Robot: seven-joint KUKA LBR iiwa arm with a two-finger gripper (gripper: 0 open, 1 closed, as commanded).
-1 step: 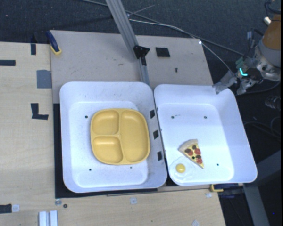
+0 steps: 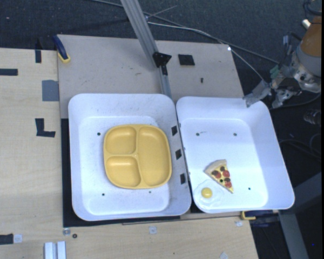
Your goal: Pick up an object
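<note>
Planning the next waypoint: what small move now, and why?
Probably swing the gripper inward and forward over the pizza slice toy. It sits at the right bin's far right corner, off any object; the slice and a yellow round piece lie near the front.

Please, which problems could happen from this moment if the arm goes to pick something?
1. The pizza slice and the small yellow piece lie flat and close together in the right bin, so a grasp may slip or knock the other one.
2. Both sit near the bin's front wall, which may block the end effector.
3. The yellow plate is wide and may be too broad to grip.
</note>
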